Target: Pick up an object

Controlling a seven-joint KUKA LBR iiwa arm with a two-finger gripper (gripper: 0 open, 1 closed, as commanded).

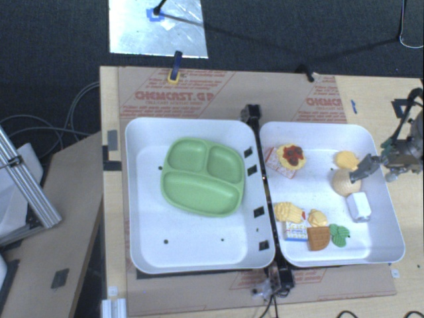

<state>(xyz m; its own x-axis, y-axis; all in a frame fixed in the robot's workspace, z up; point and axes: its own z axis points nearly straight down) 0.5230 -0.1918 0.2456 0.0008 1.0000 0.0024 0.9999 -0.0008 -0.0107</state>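
Nearest the camera, front of the right bin (381, 244): one brown block (318, 238) with one green leafy piece (340, 234) touching its right side, one small printed box (296, 230) just left of the block, and two yellow food pieces (287, 211) (317, 217) behind them. One white cylinder (360, 207) lies near the right wall. Mid-bin: one tan round object (342, 183), directly under the hand (363, 169), which comes in from the right edge; one finger visible, dark, angled down to the tan object, seemingly touching it. Cannot tell how far the hand is open, nor whether it has hold of anything. One yellow round piece (346, 159) sits just behind. Toward the bin's far left: one red-and-yellow toy pastry (291, 156) on a wrapper. Left bin (142, 244): one green divided plate (202, 177), three compartments, nothing seen in them. Black clips (255, 171) line the seam between the two bins. Far side of the desk (218, 88): printed cardboard, one blue-and-yellow clamp (175, 68). Beyond, one shiny metal sheet (158, 18) on the dark floor.
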